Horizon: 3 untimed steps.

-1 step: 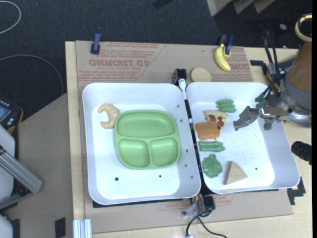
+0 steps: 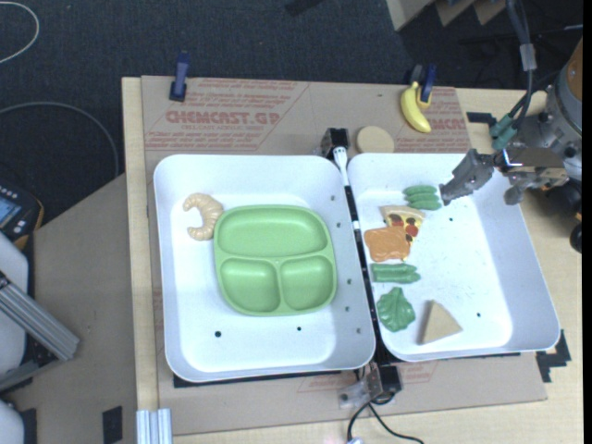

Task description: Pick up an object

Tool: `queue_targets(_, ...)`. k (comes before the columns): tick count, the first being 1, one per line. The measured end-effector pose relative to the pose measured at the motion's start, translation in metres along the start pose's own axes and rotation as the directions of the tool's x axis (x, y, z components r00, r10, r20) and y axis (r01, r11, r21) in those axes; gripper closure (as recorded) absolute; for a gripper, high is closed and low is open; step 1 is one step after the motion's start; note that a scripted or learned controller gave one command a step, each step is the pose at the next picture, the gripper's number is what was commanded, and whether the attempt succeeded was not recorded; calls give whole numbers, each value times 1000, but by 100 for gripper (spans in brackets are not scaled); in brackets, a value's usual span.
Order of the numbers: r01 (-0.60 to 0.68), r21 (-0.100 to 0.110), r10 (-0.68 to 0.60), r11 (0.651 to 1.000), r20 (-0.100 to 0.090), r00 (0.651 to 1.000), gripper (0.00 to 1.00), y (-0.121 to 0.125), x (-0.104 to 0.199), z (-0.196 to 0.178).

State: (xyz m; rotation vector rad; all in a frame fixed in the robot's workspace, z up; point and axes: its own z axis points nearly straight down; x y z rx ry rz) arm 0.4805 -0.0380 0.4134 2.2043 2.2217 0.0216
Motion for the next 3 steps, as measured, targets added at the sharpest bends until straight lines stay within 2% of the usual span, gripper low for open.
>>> queue_targets(1,-6,13,6,1000,2,1000,100,0,-3,-3)
queue_targets(2,-8,26,8,1000,1,1000,100,44,4,81)
queue_targets(3,-5,24,5,1000,0,1000,100,56,34,111)
